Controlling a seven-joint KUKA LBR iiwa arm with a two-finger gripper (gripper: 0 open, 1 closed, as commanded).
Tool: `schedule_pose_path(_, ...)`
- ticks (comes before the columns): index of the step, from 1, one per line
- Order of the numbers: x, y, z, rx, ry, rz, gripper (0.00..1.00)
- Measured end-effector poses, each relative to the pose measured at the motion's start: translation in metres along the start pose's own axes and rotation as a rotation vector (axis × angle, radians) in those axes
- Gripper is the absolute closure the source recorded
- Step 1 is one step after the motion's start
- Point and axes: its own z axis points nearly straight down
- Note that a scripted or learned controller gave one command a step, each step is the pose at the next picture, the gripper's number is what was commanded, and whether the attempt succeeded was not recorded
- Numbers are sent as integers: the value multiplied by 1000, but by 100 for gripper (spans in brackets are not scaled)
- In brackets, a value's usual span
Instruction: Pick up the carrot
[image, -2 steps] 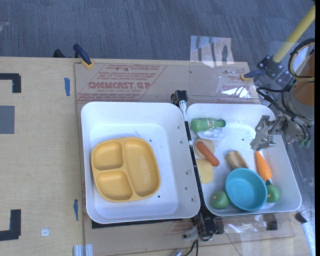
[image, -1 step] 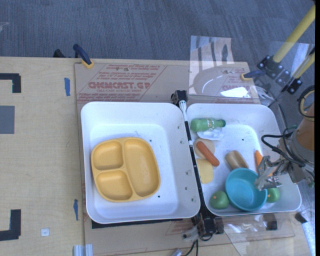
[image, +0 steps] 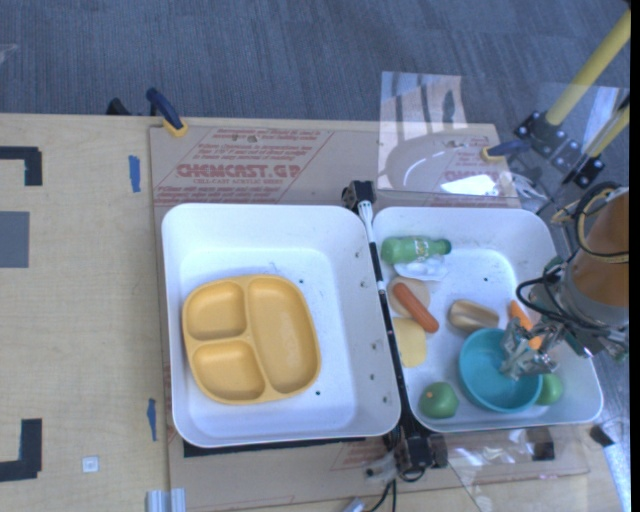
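Observation:
The carrot (image: 521, 319) is a small bright orange piece near the right wall of the right bin (image: 470, 250). It lies slanted, and its lower end is hidden behind the gripper. My gripper (image: 522, 358) hangs at the carrot's lower end, over the right rim of a teal bowl (image: 490, 380). The grey arm with its orange band (image: 608, 250) comes in from the right, just above the bin's edge. I cannot make out whether the carrot is between the jaws or only beside them.
The right bin also holds a green bottle (image: 415, 249), an orange-red sausage (image: 415, 307), a yellow slice (image: 409, 342), a brown bread roll (image: 472, 315) and a green apple (image: 438, 400). A yellow divided plate (image: 250, 338) sits in the left bin (image: 200, 240).

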Motion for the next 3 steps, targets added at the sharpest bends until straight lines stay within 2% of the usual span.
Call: schedule_pose_path(3, -8, 1, -31, 9, -18, -3, 100)
